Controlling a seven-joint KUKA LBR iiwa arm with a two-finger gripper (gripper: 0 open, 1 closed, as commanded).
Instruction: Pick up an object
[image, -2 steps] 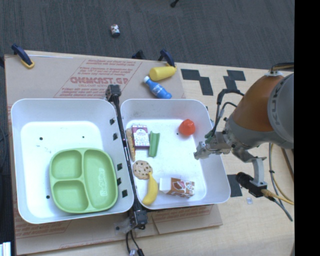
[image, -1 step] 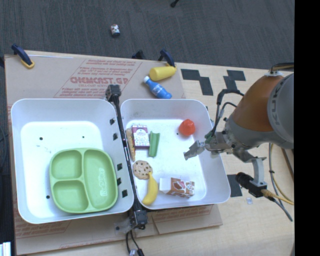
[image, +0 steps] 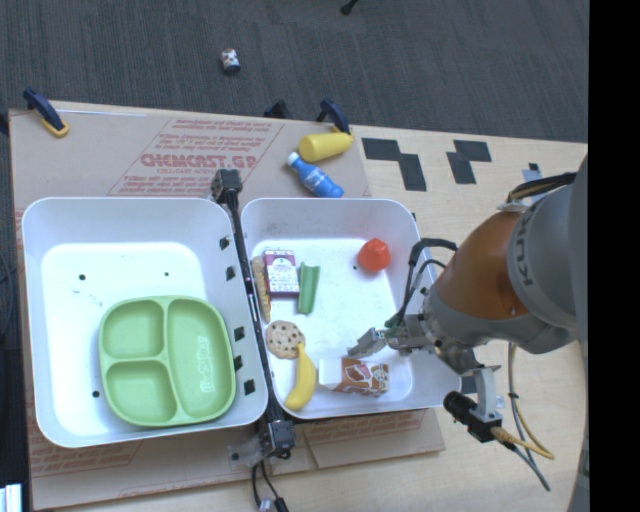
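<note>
- The arm (image: 500, 275) reaches in from the desk's right edge, and the tool (image: 368, 343) hangs low inside the right bin (image: 405, 215), near that bin's front right corner.
- The tool's tip sits just above a brown-and-white snack packet (image: 362, 376) lying flat at the bin's front wall; whether the two touch cannot be told.
- How wide the tool stands cannot be told: its tip is small and blurred against the white floor.
- Nothing is seen held by the tool, so the pick is judged not yet made.
- Other candidates in the same bin: a banana (image: 301, 380) and a cookie (image: 284, 339) by the front left corner, a green stick (image: 308, 287) and a red carton (image: 281, 272) near the left wall, a red ball (image: 373, 255) toward the back right.
- The left bin (image: 40, 225) carries a green divided plate (image: 165, 360).
- To do it well, centre over the packet's bulk rather than its thin edge, descend straight, close fully, then lift slowly.
- Risk: the flat packet may slide toward the wall or slip out.
</note>
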